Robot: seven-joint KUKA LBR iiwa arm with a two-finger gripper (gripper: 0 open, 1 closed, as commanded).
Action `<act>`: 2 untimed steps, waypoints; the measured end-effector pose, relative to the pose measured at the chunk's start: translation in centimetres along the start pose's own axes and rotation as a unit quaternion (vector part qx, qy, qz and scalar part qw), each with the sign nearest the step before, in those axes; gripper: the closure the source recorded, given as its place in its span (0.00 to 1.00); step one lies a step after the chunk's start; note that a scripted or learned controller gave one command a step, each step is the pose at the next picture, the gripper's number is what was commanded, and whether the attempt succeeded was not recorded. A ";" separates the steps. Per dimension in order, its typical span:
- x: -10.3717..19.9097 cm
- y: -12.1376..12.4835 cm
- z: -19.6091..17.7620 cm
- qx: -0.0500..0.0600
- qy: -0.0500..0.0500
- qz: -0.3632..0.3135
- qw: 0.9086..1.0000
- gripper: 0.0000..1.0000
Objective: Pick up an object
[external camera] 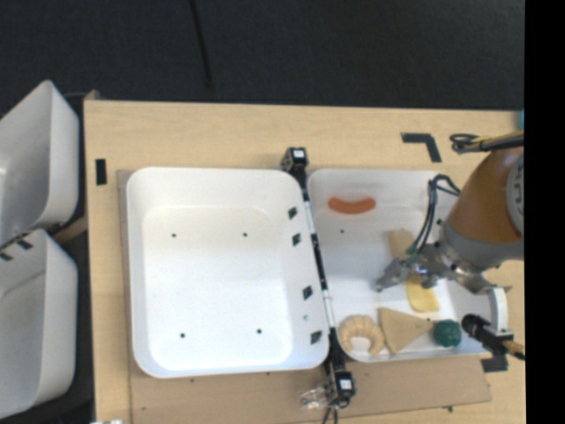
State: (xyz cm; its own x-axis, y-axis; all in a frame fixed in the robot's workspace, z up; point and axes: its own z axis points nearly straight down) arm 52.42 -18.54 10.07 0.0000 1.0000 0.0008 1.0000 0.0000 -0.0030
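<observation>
Left bin open; right bin crowded at front

Left bin (221, 272) has a bare floor, free access from above. In the right bin (371, 237), sausage (352, 205) sits alone near the back wall w/ room around it. Front edge is tight: croissant (362, 336), wedge (406, 328) & green ball (447, 332) close together. Gripper (408, 272) & arm (485, 210) block the right-hand mid area over the yellow piece (424, 299).

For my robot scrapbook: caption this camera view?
Robot gripper reaching into the right bin among toy foods.
</observation>
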 end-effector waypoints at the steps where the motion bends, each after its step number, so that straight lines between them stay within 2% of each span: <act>1: -4.5 -3.4 -7.4 -0.003 -0.002 0.001 1.000 0.00; 2: -4.3 3.5 -17.3 -0.004 -0.002 -0.002 1.000 0.00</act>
State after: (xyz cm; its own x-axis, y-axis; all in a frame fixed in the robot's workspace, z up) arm 56.00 -22.90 27.39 -0.0031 1.0000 -0.0037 1.0000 0.0032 0.0059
